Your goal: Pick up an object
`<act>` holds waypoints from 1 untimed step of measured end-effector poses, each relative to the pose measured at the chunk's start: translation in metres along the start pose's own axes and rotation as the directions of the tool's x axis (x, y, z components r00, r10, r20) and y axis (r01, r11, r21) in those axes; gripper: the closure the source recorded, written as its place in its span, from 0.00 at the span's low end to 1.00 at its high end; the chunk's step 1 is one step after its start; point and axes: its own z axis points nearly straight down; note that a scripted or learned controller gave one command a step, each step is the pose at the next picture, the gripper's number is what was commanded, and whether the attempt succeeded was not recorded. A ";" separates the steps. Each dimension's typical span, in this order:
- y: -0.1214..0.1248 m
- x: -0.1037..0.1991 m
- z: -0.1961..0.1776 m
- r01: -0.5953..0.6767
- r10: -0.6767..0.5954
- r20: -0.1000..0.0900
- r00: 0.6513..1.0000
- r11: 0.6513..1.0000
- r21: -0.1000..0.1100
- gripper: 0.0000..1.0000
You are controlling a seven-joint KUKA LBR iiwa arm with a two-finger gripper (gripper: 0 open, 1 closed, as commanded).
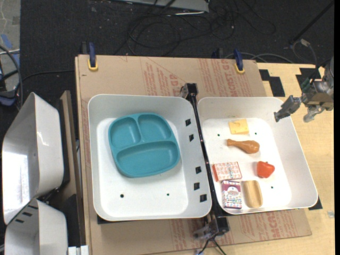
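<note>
The gripper hovers open at the right bin's far edge; descend squarely over the drumstick, then close.

Red printed letters can be seen on the brown cardboard sheet that lies under the two white bins. Above the left bin, the letters are turned sideways and upside down, so no word can be made out. More red letters are seen on the cardboard below the right bin, and these cannot be read either. A small pink and white packet in the right bin has print on it, too tiny to be read.
</note>
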 end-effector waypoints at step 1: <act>0.002 0.001 -0.007 0.004 -0.004 0.003 1.000 1.000 -0.012 0.00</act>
